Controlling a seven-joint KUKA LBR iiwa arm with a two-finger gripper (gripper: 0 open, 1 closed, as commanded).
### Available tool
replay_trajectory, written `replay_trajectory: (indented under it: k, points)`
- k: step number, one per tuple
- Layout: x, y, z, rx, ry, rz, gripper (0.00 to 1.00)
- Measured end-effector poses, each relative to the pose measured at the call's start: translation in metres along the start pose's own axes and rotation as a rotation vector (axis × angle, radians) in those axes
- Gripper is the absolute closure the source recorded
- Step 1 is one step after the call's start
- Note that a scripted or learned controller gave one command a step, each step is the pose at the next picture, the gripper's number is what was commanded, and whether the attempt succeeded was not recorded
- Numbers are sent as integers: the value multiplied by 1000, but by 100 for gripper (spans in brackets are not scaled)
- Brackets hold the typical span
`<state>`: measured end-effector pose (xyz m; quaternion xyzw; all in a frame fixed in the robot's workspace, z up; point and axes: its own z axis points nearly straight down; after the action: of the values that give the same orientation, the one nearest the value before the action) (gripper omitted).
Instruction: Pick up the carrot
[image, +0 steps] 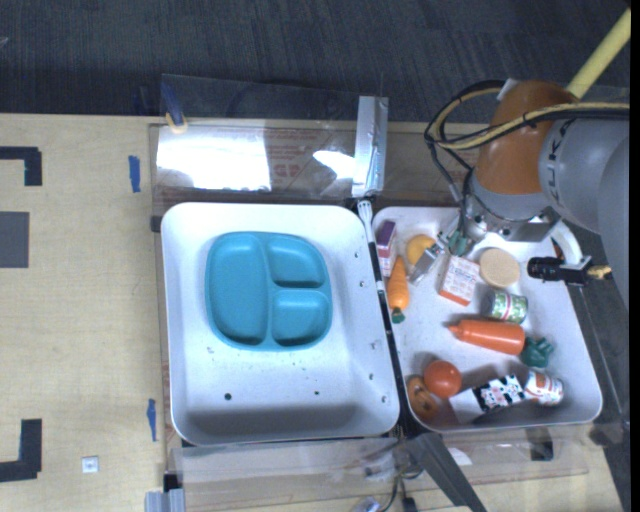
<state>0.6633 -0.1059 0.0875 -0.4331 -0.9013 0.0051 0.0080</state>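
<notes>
The carrot (489, 335), orange with a green top pointing right, lies flat in the middle of the right bin (585, 385). A smaller orange piece with a green tip (399, 286) lies along that bin's left wall. My gripper (433, 256) hangs low over the bin's upper left part, beside a yellow item (418, 243) and an orange-and-white box (458, 281). It is up and to the left of the carrot, well apart from it. The arm's orange band (515, 150) is above the bin's back edge.
The right bin also holds a tan disc (500, 267), a green can (507, 305), a red tomato (441, 377), an orange fruit (423, 402), a cow-patterned carton (498, 393) and a small bottle (543, 387). The left bin (190, 400) holds a blue divided plate (268, 288).
</notes>
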Motion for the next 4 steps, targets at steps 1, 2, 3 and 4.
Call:
replay_trajectory:
  k: [1, 2, 3, 4]
  points:
    - [-4, -6, 0, -2, 1, -111, 0]
    - [-3, -6, -52, -20, -21, -387, 0]
    - [4, -3, -9, -11, -10, -408, 0]
    - [6, -1, -4, -10, -13, -677, 0]
